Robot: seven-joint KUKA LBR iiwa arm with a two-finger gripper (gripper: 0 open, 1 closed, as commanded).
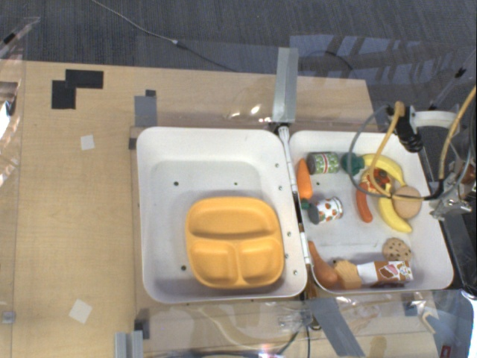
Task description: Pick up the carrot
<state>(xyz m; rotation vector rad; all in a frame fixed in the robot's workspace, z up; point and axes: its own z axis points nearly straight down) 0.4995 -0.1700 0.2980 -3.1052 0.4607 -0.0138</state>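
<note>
My carrot (304,180) is a short orange stick with a darker green tip at its lower end. It lies lengthwise against the left wall of the right bin (440,263), at about ten o'clock in that bin, just above a small can (328,209). A yellow tray (234,240) sits in the left bin (160,200). Whether my end effector is clenched or released, I cannot tell.

Can labels (325,162): print too small to read.
Carton (381,272): printing illegible.
Item under the cables (378,179): partly covered, identity unclear.
Metal fitting (451,206): cut off by right edge.
</note>
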